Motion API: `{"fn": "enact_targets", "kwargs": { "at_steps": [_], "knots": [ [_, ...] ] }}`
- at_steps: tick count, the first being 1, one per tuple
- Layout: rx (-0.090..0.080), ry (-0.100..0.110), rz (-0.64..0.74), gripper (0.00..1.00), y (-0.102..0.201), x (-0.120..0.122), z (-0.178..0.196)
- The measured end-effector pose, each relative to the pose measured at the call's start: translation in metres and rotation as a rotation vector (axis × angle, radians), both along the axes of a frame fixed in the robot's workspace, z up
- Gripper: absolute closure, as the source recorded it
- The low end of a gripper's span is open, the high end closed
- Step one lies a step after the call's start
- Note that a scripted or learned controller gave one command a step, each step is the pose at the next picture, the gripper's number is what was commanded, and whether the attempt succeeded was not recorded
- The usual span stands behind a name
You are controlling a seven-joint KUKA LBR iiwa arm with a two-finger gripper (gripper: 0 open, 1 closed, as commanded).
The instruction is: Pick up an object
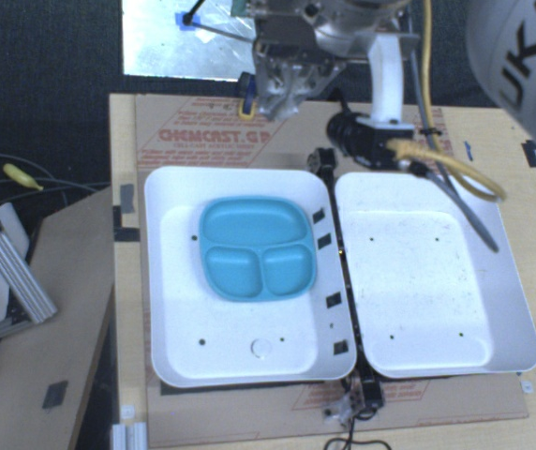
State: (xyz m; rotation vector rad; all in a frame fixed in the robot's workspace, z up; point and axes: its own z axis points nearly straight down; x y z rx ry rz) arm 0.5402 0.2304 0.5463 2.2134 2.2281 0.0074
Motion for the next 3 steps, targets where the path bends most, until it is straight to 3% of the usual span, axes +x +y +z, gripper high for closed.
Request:
{"fn": "enact_targets", "kwargs": {
  "at_steps": [1, 3],
  "knots": [
    [-0.002, 0.005, -0.001, 1.0, 0.004, -0.055, -0.012],
    [-0.003, 0.006, -0.007, 1.0, 0.004, -0.054, -0.243]
  ]
}}
